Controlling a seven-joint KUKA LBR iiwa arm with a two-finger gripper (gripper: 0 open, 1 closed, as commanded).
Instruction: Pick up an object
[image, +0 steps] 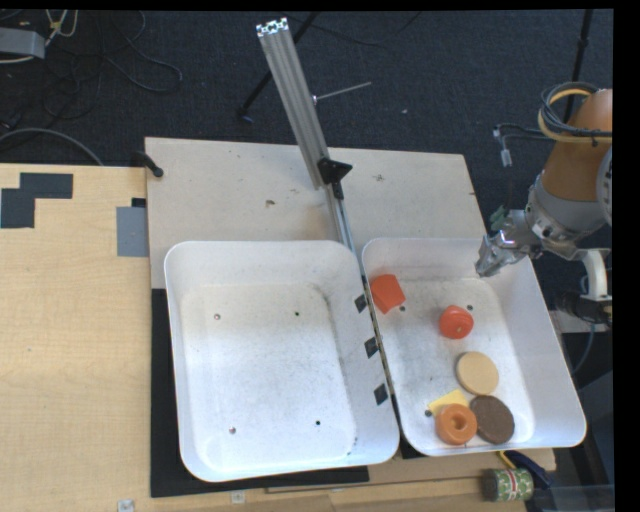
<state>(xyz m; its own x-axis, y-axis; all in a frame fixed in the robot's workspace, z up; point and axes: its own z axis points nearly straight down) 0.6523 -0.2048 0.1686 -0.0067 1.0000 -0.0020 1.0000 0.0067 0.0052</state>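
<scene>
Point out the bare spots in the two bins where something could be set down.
The left bin is bare across its floor. In the right bin, free floor lies between the orange block and the claw. Crowded: the near corner, around the tan disc, orange ring and brown disc.

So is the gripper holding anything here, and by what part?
Nothing is held: the gripper sits over the right bin's far corner, nothing between its fingers.
</scene>
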